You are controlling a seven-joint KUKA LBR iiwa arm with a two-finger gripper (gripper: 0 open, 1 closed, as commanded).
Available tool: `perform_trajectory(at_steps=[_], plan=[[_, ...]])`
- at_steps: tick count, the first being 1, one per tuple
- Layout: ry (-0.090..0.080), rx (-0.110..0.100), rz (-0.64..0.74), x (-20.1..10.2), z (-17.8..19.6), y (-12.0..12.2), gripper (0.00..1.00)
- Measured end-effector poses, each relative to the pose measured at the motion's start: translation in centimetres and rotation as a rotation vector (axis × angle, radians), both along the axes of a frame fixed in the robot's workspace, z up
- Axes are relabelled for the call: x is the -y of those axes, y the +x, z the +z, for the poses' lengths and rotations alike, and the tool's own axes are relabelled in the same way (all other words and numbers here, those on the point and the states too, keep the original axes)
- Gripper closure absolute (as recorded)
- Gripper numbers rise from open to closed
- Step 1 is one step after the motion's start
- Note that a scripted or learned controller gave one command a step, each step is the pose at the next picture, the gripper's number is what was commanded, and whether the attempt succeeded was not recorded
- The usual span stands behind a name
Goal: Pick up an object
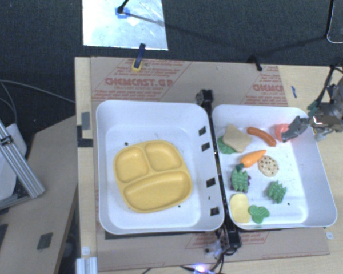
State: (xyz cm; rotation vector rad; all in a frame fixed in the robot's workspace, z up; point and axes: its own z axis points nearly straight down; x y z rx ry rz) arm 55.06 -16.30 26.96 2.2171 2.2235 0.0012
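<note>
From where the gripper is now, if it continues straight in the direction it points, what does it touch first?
The gripper points toward the view's left and downward. The pink object at its tip looks first in line, then the sausage; depth is unclear.

Red "CHEMCAST GP" printed on brown board (160,79) behind left bin, partly repeated at right

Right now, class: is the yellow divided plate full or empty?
Empty: the yellow divided plate in the left bin shows three bare compartments.
</note>
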Motion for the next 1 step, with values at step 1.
perform_trajectory(at_steps=[1], plan=[[0.002, -0.010, -0.007, 4.58, -14.41, -4.16, 0.00]])
